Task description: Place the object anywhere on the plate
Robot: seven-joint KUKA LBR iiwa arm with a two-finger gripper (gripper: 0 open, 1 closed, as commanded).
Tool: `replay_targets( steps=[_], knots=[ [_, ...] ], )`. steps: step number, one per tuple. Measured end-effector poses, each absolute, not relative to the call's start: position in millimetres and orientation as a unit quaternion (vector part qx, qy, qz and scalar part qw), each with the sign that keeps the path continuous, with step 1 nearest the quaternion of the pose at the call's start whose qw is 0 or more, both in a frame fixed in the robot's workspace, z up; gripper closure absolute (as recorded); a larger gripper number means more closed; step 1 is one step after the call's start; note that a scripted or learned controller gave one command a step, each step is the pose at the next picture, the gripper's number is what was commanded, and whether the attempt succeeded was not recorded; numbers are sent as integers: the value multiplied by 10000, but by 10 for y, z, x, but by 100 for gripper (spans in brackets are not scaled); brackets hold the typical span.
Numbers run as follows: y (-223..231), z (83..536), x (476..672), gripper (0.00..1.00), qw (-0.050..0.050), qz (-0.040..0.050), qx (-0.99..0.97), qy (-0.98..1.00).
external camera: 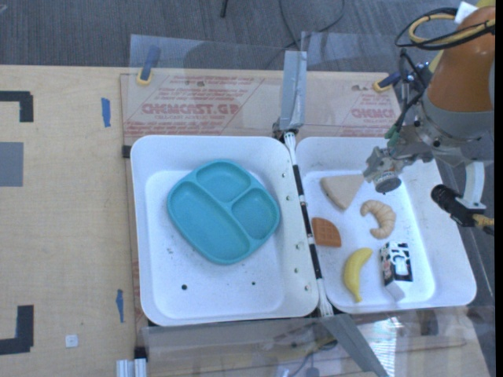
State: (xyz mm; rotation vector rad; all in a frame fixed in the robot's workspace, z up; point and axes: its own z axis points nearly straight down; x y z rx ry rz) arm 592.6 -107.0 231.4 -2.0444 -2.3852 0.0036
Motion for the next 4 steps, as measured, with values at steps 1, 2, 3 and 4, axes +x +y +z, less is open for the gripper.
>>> replay_targets(
  steps=[1,2,3,4],
  knots=[
    [-484,1838,5927,100,16,6,-5319,-8468],
    [246,1840,6178,100,-16,-5,-4820,-8762],
    [1016,1849,6114,100,-17,-8,-4322,-9018],
    [1014,1850,6115,0,-17,-8,-4324,-9017]
  ],
)
